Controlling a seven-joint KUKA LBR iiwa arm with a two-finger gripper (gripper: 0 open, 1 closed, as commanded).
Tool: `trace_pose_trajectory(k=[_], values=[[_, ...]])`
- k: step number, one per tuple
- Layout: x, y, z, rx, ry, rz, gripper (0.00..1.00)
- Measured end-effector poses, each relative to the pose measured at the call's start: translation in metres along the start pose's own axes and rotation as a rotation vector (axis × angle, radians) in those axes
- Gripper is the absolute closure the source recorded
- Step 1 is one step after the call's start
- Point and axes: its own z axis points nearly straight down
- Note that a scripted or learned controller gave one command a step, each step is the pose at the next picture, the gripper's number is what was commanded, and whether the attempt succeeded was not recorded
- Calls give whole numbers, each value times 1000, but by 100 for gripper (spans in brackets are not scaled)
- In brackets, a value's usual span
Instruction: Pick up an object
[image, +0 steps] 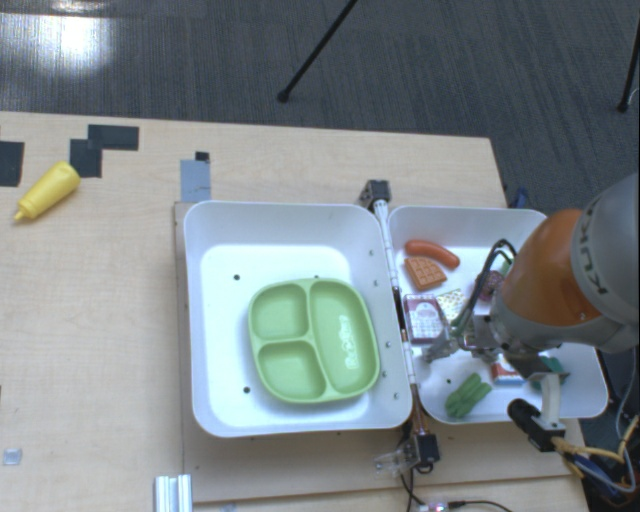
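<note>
Green toy vegetable (466, 395) lies at near edge of right bin (590, 400), untouched. Gripper (470, 335) sits low just beyond it, beside small pink carton (424, 318); finger state hidden, cannot tell. Waffle piece (424, 272), sausage (432, 252) farther back. Pick probably not yet made; grasp and lift remain.

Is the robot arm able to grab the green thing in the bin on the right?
Probably yes. The green thing lies loose near the front of the right bin, with bare floor around it. The arm already hangs over that bin, and nothing covers the green thing.
</note>
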Motion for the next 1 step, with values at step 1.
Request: trace_pose_trajectory(k=[1], values=[[-1, 0, 0, 0, 2, -2, 0]])
